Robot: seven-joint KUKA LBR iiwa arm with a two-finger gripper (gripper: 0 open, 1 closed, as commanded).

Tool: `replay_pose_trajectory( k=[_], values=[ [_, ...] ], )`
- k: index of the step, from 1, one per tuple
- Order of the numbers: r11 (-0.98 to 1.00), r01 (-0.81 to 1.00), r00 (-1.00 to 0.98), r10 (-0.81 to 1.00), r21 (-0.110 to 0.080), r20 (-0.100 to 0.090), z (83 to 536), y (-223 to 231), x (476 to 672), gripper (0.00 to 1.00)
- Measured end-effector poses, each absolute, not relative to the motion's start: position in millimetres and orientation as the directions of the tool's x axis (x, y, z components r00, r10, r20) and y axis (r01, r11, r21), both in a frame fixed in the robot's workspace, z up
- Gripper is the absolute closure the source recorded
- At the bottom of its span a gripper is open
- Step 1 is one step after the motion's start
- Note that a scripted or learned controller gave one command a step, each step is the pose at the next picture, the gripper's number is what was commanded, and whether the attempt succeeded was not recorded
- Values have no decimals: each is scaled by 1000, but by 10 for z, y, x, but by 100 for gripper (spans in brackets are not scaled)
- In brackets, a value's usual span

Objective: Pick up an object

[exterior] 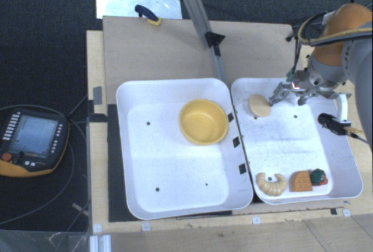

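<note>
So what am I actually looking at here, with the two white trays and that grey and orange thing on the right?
You are looking down from a single camera fixed above a bench. The grey and orange thing is a robot arm reaching in from the right; its gripper is a two-finger claw for picking things up. It hangs over the far end of the right bin, close to a round tan piece. Nothing can be seen between its fingers. At the near end of that bin lie a croissant-shaped toy, an orange piece and a small red and green piece. The left bin holds a yellow bowl.
</note>
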State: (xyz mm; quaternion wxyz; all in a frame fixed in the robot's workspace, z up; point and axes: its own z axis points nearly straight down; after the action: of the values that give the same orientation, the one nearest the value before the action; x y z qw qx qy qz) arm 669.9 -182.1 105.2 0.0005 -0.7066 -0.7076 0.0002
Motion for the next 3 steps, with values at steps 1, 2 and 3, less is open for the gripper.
replay_pose_trajectory(
  k=[1,2,3],
  values=[
    [1,1000,-1,1000,1,0,904,-1819,6703,0],
    [2,1000,-2,1000,3,-1,1017,-1819,6709,100],
    [1,1000,-1,1000,3,-1,1441,-1797,6727,100]
  ],
)
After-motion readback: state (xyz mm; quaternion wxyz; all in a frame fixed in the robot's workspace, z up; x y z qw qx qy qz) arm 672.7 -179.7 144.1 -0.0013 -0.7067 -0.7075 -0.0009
